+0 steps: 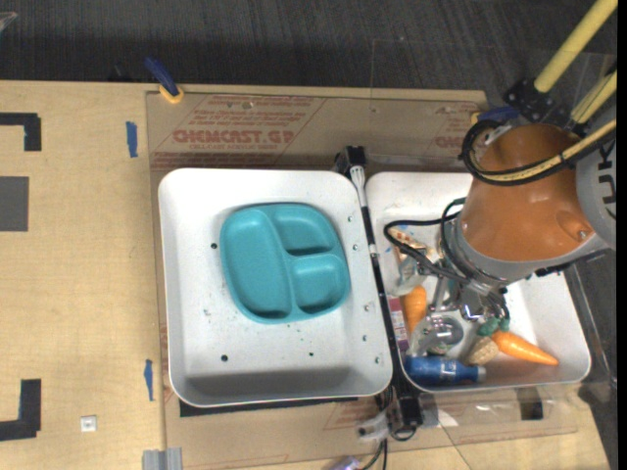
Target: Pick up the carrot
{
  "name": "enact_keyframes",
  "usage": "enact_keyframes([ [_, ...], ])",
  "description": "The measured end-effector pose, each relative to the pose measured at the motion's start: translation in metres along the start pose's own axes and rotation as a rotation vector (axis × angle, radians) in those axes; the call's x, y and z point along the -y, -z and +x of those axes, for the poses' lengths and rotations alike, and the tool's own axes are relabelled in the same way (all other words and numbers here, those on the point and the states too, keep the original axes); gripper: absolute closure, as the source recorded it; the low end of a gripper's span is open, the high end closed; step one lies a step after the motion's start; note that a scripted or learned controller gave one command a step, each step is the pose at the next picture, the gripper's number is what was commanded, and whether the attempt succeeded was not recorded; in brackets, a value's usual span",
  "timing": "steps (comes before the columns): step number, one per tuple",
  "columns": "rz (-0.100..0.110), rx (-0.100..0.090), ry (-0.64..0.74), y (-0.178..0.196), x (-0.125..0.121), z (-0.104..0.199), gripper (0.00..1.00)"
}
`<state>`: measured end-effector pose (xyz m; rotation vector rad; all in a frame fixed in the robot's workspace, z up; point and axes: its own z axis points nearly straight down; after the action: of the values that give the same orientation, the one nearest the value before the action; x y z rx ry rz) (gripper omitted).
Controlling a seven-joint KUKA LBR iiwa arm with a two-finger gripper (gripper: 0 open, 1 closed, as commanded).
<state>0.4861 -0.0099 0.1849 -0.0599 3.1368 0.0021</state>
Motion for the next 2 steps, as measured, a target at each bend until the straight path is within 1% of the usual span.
enact_keyframes([
  [2,0.0,0.0,0.0,0.0,0.0,0.0,0.0],
])
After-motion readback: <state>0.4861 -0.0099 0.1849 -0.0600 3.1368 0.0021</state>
